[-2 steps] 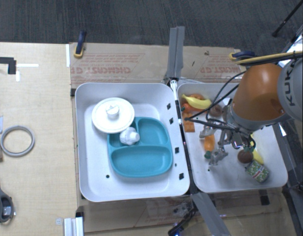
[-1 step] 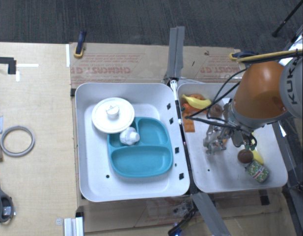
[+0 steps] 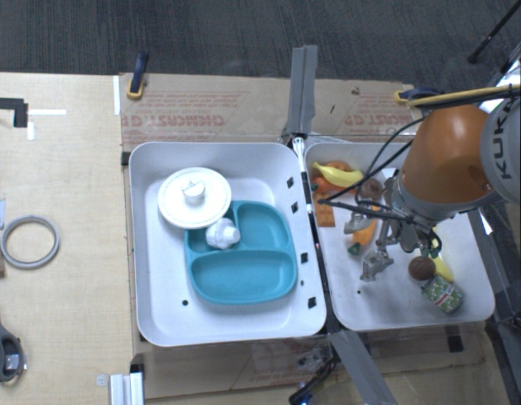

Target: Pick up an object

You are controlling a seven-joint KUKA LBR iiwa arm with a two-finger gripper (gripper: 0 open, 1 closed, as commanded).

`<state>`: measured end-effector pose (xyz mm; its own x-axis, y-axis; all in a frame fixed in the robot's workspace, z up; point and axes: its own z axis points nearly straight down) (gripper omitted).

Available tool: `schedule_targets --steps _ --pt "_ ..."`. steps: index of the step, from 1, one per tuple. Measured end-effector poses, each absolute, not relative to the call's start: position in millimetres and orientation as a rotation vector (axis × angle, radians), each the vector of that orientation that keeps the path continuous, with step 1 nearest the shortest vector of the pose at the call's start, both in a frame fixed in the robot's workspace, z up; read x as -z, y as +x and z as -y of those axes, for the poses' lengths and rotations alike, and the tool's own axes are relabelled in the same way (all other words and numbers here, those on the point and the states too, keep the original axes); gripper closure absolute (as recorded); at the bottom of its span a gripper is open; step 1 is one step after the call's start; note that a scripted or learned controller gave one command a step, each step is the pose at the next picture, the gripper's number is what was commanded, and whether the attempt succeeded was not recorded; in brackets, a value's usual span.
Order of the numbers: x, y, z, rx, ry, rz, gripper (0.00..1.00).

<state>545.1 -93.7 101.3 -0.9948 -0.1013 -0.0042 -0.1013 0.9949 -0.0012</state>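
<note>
- Arm [image 3: 450, 154]: we record it reaching in from the right, over the right bin [image 3: 387, 310].
- Gripper [image 3: 377, 264]: low in that bin; we cannot tell how its jaws stand.
- Right bin contents: banana [image 3: 338, 174], orange pieces [image 3: 325, 213], brown round item [image 3: 421, 267], green can [image 3: 442, 294].
- Left bin [image 3: 150, 251]: blue divided tray [image 3: 243, 268], white lid [image 3: 193, 197], white crumpled object [image 3: 222, 236].
</note>
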Motion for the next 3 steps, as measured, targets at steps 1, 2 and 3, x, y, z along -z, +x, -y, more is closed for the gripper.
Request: schedule_targets --steps 1,2,3 --pt "-92.5 570.2 99.7 0.0 0.006 -3.138 0.0" --pt "-91.8 559.7 92.3 -0.001 0.147 -3.137 0.0" --pt "-92.7 593.7 95.5 0.001 0.12 -3.135 0.0"
